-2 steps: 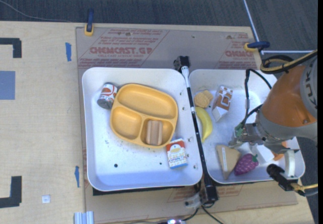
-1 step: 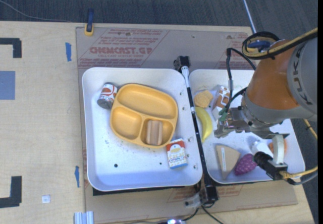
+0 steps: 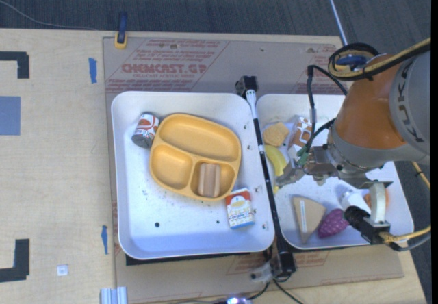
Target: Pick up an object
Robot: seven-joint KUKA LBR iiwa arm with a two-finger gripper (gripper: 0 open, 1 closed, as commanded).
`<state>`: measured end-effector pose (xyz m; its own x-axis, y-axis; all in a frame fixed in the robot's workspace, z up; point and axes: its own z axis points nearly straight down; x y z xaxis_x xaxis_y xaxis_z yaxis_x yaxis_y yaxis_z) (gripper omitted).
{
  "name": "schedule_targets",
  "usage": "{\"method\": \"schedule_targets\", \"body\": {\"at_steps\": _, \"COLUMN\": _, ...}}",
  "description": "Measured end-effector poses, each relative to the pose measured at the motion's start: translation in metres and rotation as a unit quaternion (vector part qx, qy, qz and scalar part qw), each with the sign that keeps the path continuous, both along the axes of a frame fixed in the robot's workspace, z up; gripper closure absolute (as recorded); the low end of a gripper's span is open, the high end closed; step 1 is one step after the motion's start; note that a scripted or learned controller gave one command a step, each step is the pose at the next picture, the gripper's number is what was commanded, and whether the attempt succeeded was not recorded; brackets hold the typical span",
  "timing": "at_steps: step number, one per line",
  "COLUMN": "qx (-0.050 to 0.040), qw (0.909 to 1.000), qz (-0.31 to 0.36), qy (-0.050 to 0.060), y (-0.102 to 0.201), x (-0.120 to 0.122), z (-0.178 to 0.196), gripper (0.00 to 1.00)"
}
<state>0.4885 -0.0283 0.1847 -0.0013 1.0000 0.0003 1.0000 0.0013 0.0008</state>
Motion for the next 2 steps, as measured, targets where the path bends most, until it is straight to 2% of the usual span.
{"method": "schedule_targets", "body": {"at_steps": 2, "qx": 0.0, "qw": 1.0, "qz": 0.0, "qy": 0.0, "y": 0.0, "x": 0.0, "z": 0.0, "gripper": 0.0}}
